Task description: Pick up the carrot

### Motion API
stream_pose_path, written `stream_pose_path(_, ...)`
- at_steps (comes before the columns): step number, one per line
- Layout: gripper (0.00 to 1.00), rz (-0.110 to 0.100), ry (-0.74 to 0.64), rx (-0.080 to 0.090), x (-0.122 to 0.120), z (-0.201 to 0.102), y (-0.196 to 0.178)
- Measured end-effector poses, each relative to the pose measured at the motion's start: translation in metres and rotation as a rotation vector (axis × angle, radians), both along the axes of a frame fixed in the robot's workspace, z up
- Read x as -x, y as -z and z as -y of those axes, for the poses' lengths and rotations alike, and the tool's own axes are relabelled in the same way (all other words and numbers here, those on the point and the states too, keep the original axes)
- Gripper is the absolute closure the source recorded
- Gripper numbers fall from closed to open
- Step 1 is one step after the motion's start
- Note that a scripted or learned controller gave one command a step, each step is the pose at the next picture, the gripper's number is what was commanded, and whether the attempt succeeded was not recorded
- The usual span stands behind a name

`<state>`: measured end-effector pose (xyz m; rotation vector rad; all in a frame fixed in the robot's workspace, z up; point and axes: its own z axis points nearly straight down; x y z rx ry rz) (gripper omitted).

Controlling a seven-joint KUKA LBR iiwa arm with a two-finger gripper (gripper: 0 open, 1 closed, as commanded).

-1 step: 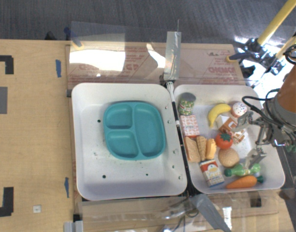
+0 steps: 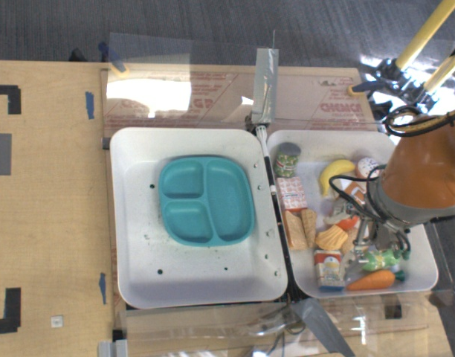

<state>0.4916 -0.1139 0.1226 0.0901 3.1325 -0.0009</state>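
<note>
The carrot [image 2: 372,280] is orange and lies flat near the front edge of the right bin [image 2: 428,277], with a green leafy piece [image 2: 388,258] just above its right end. My gripper [image 2: 366,236] hangs over the right bin below the orange wrist band [image 2: 428,173], a little above and left of the carrot. It sits among the packed items, and nothing is seen held in it.
The right bin is crowded: a green can [image 2: 288,158], a banana [image 2: 337,172], a red and white box [image 2: 291,193], bread pieces [image 2: 300,227], a yellow-orange item [image 2: 331,238] and a small carton [image 2: 328,267]. A teal divided plate [image 2: 207,199] lies in the left bin [image 2: 131,222].
</note>
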Motion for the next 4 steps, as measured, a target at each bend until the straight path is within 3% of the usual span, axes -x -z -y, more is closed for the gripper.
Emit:
stream_pose_path(1,0.0,0.001,0.382,-0.005,-0.021,-0.019,0.035)
stream_pose_path(2,1.0,0.015,0.381,-0.004,-0.025,-0.018,0.02)
stream_pose_path(3,1.0,-0.008,0.371,-0.003,0.012,-0.017,0.027)
stream_pose_path(4,1.0,-0.004,0.665,-0.005,0.011,-0.023,0.03)
